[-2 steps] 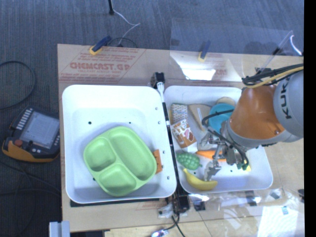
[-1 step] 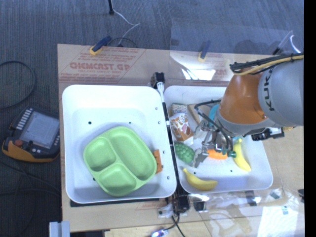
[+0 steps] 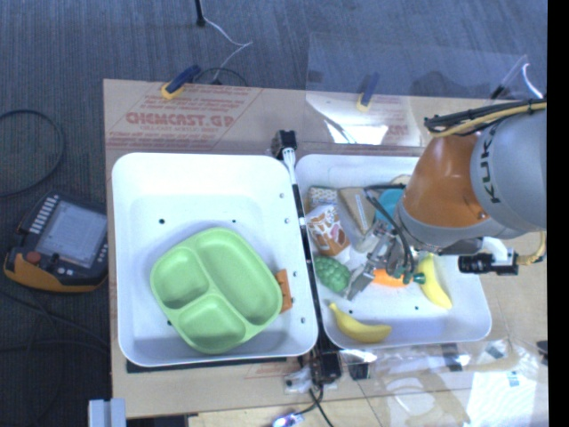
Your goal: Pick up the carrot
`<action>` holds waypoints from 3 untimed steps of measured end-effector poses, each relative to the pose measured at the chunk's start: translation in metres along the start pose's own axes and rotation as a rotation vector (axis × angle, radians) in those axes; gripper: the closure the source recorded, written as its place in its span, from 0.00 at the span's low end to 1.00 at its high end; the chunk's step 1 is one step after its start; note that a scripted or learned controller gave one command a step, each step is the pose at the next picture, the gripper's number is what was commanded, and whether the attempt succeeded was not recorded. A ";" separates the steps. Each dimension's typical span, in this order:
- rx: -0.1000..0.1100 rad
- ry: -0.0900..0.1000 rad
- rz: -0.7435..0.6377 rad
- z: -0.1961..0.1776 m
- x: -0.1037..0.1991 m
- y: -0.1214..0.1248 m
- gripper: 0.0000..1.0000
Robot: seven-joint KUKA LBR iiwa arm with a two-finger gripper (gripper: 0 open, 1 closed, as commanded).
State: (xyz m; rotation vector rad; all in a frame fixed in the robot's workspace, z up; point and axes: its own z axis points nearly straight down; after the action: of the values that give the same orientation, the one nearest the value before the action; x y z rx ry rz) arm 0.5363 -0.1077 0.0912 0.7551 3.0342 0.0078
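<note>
The carrot (image 3: 391, 278), orange with a green stub at its right end, lies on the floor of the right bin (image 3: 462, 323). My gripper (image 3: 372, 269) hangs low over the middle of that bin and is open. Its lower finger (image 3: 359, 285) points down-left, just left of the carrot's tip. The carrot rests beside the fingers, not clamped between them. The grey and orange wrist (image 3: 444, 189) covers the bin's upper right part.
Around the carrot lie a yellow banana (image 3: 360, 326), a second banana (image 3: 435, 285), a green broccoli-like piece (image 3: 332, 275) and a brown patterned packet (image 3: 326, 228). The left bin (image 3: 142, 185) holds a green divided plate (image 3: 216, 287).
</note>
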 end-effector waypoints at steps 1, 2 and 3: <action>-0.001 -0.009 0.462 -0.001 0.034 -0.030 0.00; 0.004 -0.011 0.679 -0.001 0.037 -0.018 0.00; 0.003 -0.014 0.677 -0.012 0.035 -0.017 1.00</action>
State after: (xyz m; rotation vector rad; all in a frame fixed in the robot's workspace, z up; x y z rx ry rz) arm 0.4973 -0.1061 0.1023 1.7143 2.6030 0.0061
